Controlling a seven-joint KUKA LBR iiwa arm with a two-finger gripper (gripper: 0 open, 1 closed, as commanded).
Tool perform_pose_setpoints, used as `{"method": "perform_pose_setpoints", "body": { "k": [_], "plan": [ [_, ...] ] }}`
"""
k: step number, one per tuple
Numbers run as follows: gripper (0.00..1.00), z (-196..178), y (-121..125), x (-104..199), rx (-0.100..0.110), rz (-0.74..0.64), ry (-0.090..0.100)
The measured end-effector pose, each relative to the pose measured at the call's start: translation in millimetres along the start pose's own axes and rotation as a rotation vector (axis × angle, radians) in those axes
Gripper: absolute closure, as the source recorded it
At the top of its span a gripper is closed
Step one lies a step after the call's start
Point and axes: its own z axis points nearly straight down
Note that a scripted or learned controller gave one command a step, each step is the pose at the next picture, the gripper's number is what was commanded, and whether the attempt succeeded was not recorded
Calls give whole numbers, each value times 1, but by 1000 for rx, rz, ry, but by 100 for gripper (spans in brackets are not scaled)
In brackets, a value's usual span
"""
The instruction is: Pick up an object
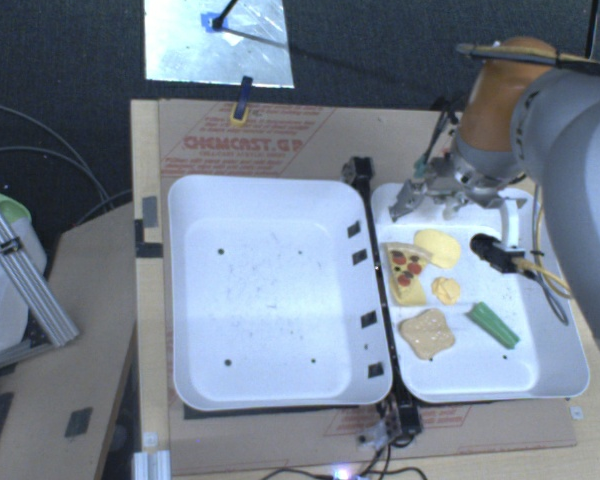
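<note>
The right bin (565,373) holds several toy foods: a pizza slice (408,271), a pale yellow oval piece (438,247), a small yellow lump (445,289), a tan bread slice (427,333) and a green stick (493,325). My gripper (416,196) hangs low over the far left corner of this bin, just beyond the pizza slice and the yellow oval. Nothing shows in its grasp. The grey arm with its orange band (500,93) comes in from the upper right and hides the bin's far right part.
The left bin (270,298) lies beside the right one, joined along a black hinge strip (375,268). A black fitting with cables (495,255) juts from the wrist over the right bin. A metal sheet (218,28) lies behind the bench.
</note>
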Motion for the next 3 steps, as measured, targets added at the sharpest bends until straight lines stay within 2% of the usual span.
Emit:
{"method": "perform_pose_setpoints", "body": {
  "k": [1, 2, 3],
  "plan": [
    [0, 42, -17, -89, 0, 15, -2],
    [0, 16, 0, -24, -2, 0, -2],
    [0, 42, -1, -28, 1, 5, -2]
  ]
}}
